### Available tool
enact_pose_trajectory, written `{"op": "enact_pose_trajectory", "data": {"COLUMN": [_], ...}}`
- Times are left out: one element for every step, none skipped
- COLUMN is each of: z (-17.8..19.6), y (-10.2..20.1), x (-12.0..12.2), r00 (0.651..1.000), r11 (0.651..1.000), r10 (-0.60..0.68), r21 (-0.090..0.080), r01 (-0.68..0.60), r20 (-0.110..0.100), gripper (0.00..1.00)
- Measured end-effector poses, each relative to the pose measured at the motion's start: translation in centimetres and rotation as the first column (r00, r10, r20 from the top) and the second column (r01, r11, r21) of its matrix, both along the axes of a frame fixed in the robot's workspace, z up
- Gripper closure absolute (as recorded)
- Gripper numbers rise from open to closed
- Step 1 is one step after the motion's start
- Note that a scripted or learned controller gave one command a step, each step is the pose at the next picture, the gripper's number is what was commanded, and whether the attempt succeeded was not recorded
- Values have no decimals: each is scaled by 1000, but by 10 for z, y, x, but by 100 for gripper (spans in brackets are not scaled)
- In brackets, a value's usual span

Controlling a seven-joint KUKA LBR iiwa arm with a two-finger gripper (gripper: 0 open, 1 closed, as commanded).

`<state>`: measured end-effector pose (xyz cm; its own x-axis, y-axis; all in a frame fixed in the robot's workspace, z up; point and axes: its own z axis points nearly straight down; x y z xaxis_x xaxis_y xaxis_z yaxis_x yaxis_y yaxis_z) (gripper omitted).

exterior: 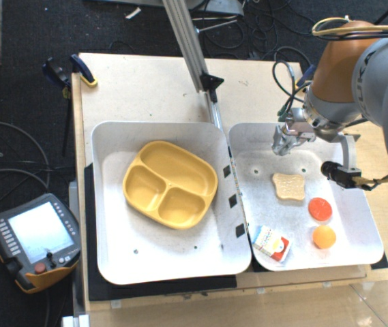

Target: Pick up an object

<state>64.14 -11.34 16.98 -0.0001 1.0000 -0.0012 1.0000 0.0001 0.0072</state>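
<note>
Approach step: gripper is hovering over right bin, holding nothing, finger state unreadable. Next, it's needing to descend onto bread slice just below.

The arm runs off the right edge; the claw fingertips are too small to tell apart.
</note>
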Motion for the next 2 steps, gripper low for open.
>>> {"op": "enact_pose_trajectory", "data": {"z": [54,66], "y": [0,53], "x": [2,-11], "r00": [1000,1000], "r11": [1000,1000], "r10": [2,8], "r21": [0,3], "r01": [-2,-8], "r20": [0,-6], "gripper": [100,100]}}
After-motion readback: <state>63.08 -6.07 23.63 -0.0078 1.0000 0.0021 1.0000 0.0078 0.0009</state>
